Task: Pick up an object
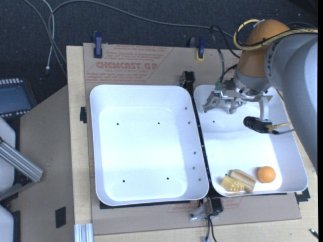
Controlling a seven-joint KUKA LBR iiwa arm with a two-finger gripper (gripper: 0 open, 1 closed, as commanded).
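Corn cob (233,185), roll (244,177) and orange ball (266,174) at right bin's (252,145) near edge, gripper (222,105) at far end, fingers (211,104) open, empty.

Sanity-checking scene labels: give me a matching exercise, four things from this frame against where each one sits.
Things:
1 ball
2 corn cob
3 gripper
4 blue clamp

Places:
A over the far end of the right bin
B far edge of the board
C near edge of the right bin, left of the bread roll
D near edge of the right bin, right of the bread roll

Pairs: 1-D, 2-C, 3-A, 4-B
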